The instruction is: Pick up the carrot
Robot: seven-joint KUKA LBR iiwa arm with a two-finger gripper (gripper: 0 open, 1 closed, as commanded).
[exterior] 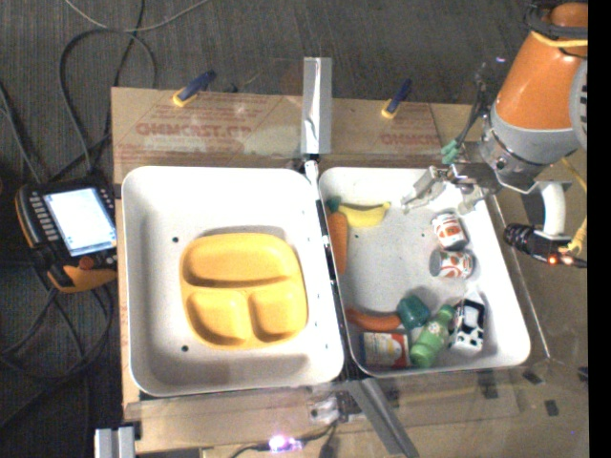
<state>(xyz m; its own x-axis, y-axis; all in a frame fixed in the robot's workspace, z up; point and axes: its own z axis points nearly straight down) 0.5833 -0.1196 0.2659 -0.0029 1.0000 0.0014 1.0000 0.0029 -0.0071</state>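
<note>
The carrot (338,241) is a slim orange root lying lengthwise against the left wall of the right bin (511,284), its green top pointing toward the back. My gripper (441,190) hovers over the back right part of that bin, well to the right of the carrot and apart from it. Its fingers are spread open with nothing between them. A yellow banana (364,215) lies just right of the carrot's top end.
A small can (447,229) and a round jar (454,263) sit below the gripper. A red sausage (374,320), teal cup (413,310), green bottle (431,338), cow-patterned carton (468,327) and a packet (382,348) crowd the bin's front. The left bin (153,256) holds a yellow divided tray (246,287).
</note>
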